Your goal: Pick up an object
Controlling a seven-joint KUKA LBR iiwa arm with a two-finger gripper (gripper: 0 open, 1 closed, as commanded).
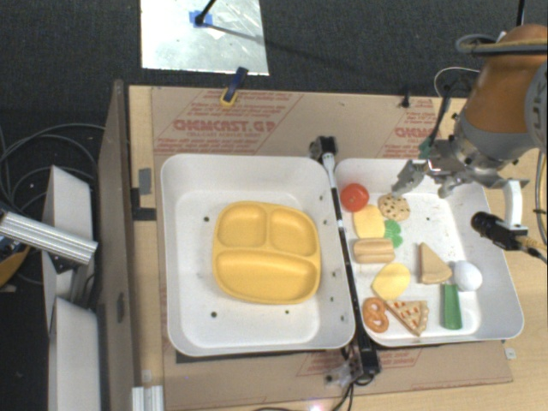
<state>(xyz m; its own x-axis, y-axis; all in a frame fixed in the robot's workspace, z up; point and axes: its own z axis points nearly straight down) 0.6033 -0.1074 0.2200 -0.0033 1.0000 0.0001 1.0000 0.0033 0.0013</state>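
The right bin (497,315) holds several toy foods: a red tomato (354,197), a cookie (393,206), a yellow cheese piece (369,223), a hot dog (373,249), a sandwich wedge (433,264), a white egg (467,275), a green pickle (451,306), a pretzel (375,313) and a pizza slice (409,315). My gripper (426,181) hangs over the bin's far edge, just up and right of the cookie. It is open, its fingers spread with nothing between them.
A yellow divided plate (265,251) lies in the left bin (188,315). A black divider rail (338,221) runs between the bins. A black fixture (497,229) juts in over the right bin's right side. Cables lie at the far left.
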